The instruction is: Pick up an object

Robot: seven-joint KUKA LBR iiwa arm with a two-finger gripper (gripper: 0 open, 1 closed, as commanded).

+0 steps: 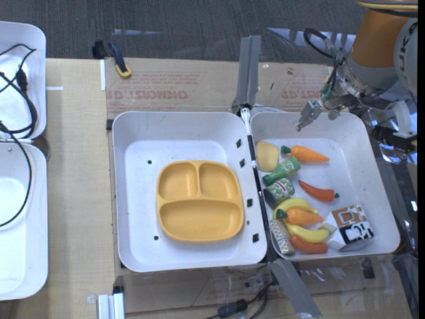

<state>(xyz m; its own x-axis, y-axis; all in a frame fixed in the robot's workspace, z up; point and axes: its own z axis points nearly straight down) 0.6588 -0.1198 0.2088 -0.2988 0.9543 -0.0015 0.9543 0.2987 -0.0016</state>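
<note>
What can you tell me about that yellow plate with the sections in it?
The yellow plate looks like smooth, matte plastic, a rounded rectangle with a raised rim. Ridges split it into three sections: two smaller ones on the far side and one wide one on the near side. All three hold nothing. It lies flat and right way up, a little askew, near the middle of the left white bin, resting on the bin's floor and clear of its walls. Nothing else touches it.

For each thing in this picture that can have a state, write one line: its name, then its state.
Gripper: raised above the right bin's back edge, holding nothing.
Tray: flat in the left bin, compartments bare.
Green bottle: lying on its side.
Carrot: lying loose.
Banana: lying among other toys.
</note>
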